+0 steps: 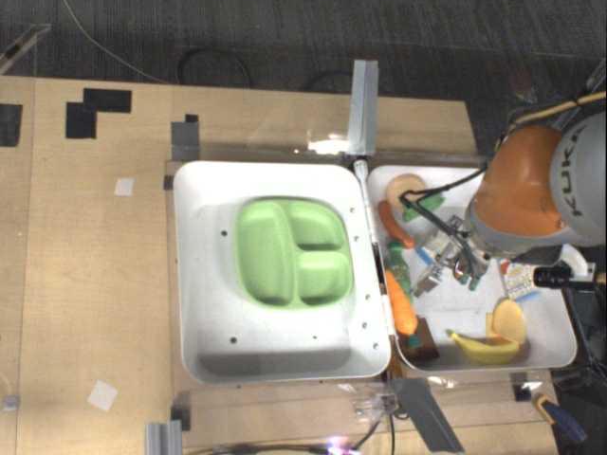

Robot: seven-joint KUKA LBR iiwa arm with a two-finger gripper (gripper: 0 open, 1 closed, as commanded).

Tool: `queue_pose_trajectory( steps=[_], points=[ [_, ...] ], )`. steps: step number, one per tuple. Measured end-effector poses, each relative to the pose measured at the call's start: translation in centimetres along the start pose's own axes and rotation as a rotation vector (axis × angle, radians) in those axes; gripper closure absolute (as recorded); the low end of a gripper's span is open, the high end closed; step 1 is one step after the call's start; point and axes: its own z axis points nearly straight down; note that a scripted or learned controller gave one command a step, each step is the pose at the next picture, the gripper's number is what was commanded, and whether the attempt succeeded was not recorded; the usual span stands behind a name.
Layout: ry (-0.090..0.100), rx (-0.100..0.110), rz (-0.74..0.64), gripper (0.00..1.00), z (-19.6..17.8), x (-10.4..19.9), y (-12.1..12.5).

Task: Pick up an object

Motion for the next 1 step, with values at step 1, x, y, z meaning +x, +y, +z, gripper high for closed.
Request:
queue_pose_trajectory(
  steps=[1],
  points=[
    [0.014,0.017,0.274,0.00,0.22,-1.90,1.14]
  ],
)
